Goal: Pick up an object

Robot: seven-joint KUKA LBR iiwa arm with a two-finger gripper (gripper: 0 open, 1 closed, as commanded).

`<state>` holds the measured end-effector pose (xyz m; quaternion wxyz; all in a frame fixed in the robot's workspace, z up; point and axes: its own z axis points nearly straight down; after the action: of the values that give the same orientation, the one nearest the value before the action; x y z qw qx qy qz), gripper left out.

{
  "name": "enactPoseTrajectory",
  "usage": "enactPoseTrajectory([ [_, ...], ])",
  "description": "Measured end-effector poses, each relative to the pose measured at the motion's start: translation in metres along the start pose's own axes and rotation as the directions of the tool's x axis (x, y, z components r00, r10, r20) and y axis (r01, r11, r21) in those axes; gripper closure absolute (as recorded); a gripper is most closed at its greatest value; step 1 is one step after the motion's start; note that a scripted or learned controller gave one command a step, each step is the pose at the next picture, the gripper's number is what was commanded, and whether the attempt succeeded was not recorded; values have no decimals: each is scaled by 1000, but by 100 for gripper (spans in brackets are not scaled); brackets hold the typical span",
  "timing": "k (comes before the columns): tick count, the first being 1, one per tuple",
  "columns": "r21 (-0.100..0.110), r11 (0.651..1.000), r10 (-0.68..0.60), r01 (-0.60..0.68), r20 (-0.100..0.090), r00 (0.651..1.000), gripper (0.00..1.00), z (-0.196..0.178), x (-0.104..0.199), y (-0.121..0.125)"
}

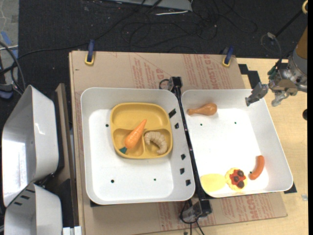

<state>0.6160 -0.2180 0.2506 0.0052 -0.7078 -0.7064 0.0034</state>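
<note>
We hover our gripper (266, 96), fingers wide and empty, over the right bin's (274, 146) far edge; next, descend onto the drumstick (203, 110).

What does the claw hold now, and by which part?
Nothing. The claw hangs open above the right bin's far right rim, with nothing between its fingers; the drumstick and sausage lie in that bin, untouched.

The left bin (98, 180) holds a divided plate (117, 115) containing a carrot (135, 133) and, right of it, a shrimp (157, 141). The right bin (274, 146) holds a drumstick (203, 110) at the rear and a sausage (257, 167) and a pizza slice (226, 180) at the front.
</note>
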Motion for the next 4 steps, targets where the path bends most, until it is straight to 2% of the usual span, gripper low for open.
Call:
enactPoseTrajectory([
  [1,-13,1000,-3,3,3,1000,0,-8,1,3],
  [3,-7,1000,-5,5,1,1000,0,118,6,9],
  [4,-9,1000,-5,5,2,1000,0,161,7,9],
])
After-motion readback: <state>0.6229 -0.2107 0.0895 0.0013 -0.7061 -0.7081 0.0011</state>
